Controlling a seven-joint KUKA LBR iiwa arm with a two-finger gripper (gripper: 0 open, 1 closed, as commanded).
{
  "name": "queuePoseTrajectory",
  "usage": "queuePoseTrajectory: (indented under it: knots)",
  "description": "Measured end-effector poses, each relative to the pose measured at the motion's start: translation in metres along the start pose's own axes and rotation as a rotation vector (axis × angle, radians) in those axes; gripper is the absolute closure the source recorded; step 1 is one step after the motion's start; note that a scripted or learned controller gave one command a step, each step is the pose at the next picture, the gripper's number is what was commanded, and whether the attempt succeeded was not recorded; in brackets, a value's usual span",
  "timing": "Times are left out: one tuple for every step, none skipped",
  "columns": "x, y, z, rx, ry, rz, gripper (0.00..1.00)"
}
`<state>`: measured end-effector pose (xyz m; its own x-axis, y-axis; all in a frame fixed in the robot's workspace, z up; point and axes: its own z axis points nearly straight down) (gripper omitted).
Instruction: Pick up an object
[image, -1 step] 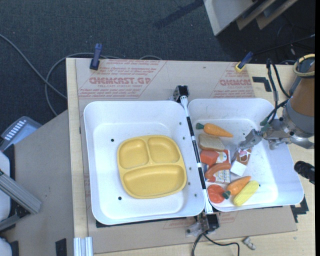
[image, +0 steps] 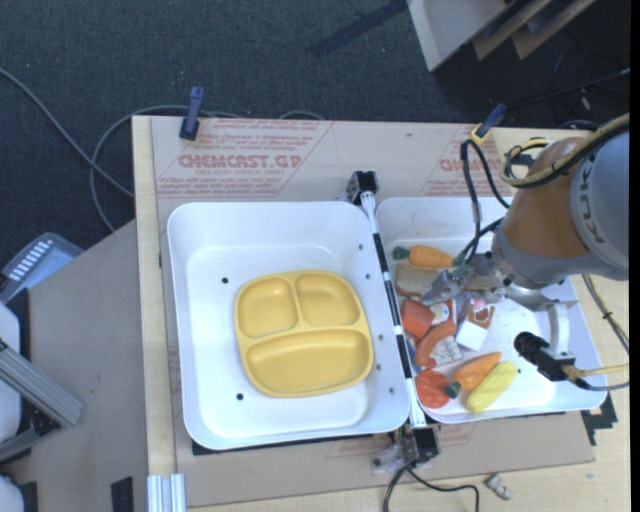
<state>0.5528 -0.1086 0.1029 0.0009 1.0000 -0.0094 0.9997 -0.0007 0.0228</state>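
Gripper (image: 448, 290), finger state indiscernible, among toy foods in the right bin (image: 590, 398): carrot (image: 430, 257) behind, corn (image: 491, 386) in front; yellow divided tray (image: 302, 331) occupies left bin (image: 200, 300).

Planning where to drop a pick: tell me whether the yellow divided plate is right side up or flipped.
Right side up. The yellow plate lies flat in the left bin, its three compartments facing up with raised ridges between them.

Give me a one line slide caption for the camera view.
Arm's hand over toy food in right bin; yellow tray in left bin.
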Motion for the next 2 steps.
queuePoseTrajectory:
  knots:
    - [-0.0037,0.0021,-0.0130,-0.009,-0.008,0.003,1.00]
    - [-0.0026,0.0022,-0.0126,-0.009,-0.007,0.001,0.00]
